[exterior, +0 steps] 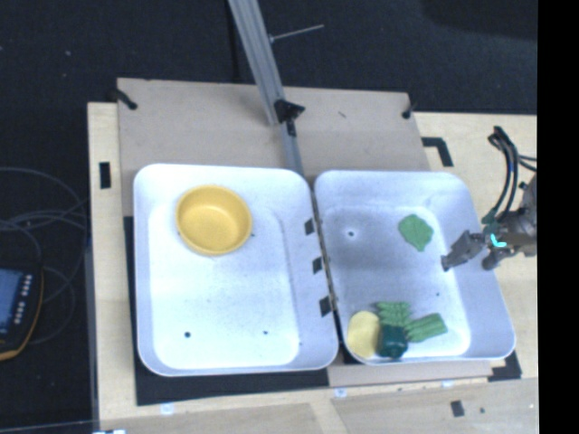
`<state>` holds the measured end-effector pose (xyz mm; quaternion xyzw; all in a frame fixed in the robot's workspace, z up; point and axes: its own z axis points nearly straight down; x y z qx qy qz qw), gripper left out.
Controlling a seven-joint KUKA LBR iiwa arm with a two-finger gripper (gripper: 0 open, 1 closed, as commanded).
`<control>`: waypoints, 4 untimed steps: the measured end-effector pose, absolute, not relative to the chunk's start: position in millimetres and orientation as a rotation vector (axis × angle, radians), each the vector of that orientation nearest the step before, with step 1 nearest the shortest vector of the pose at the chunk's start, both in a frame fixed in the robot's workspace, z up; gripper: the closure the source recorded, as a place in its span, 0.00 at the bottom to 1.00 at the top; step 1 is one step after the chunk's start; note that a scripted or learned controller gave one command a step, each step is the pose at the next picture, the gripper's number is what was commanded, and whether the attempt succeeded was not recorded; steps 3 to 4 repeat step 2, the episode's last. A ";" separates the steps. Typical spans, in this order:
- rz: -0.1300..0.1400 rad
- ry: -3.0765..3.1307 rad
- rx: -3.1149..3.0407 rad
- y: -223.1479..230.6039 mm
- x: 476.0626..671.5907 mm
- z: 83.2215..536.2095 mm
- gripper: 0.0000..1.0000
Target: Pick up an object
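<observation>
My gripper (472, 251) hangs spread and bare over the right bin's (484, 310) edge; the green lump (416, 231) near it looks small, light and soft; I would pinch its middle.

I'm looking down on the bench (380, 125), and two bins sit on it side by side, touching along their inner edges. In the left bin (226, 333) a bowl (213, 220) rests near the far left corner, well apart from everything else. Over in the right bin (362, 215), a leaf-shaped piece (416, 232) lies toward the far right side, alone. Down at the right bin's near edge I've got a cluster: a round piece (363, 332) at the near left corner, a block (393, 341) just beside it on the right, a ridged piece (394, 312) behind the block, and a long piece (428, 326) angling off to the right. The gripper (474, 251) hangs at the right bin's right rim.
</observation>
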<state>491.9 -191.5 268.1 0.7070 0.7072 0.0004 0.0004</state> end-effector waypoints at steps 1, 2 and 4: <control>0.001 2.221 2.221 -191.5 491.9 268.1 0.00; -0.004 2.223 2.225 -190.1 490.7 205.9 0.00; -0.004 2.223 2.225 -190.1 490.7 205.9 0.00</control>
